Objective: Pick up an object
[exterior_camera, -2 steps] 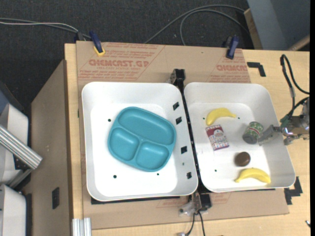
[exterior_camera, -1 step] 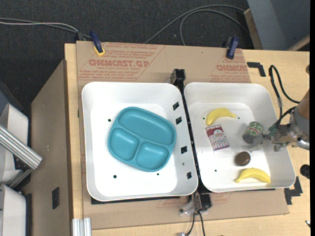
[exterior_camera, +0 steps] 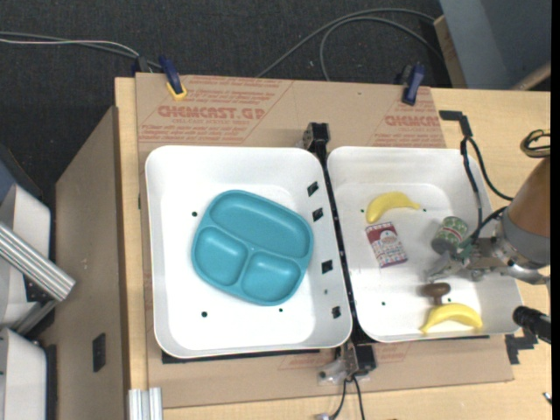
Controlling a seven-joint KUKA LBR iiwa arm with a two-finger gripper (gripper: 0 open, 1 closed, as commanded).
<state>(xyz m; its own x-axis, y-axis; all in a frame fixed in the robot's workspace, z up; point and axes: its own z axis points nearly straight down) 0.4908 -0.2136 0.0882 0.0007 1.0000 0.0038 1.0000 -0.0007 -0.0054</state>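
I am hovering the hand (exterior_camera: 455, 254), grip state unclear, beside the small green cylindrical can (exterior_camera: 453, 231), risking knocking it toward the bin wall.

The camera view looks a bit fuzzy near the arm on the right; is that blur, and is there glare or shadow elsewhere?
In the camera view, the gripper and the small can beside it look soft and smeared, while the teal plate and red card are sharp; the white bins are bright but not blown out, with faint soft shadows under the bananas.
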